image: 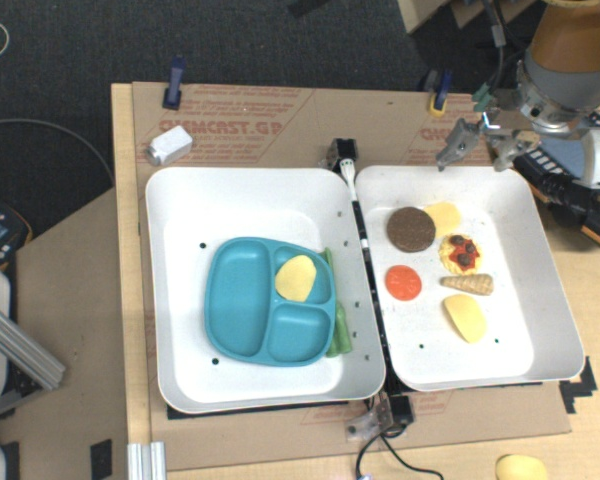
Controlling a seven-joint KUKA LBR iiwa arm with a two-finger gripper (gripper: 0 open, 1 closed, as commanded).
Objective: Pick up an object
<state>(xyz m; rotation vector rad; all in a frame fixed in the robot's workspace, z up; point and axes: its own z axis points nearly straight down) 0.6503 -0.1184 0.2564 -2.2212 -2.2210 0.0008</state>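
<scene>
My gripper hangs above the far rim of the right bin, fingers spread open with nothing between them. Below it in that bin lie a brown round patty, a yellow slice behind it, a small pizza piece with red topping, a tan cone-shaped piece, an orange-red disc and a yellow wedge. In the left bin sits a blue divided tray with a yellow piece in its upper right compartment.
A green strip lies along the tray's right side. A white block and two blue clamps sit on the cardboard behind the bins. Cables and black fittings run between the bins. A yellow object lies at the bottom right.
</scene>
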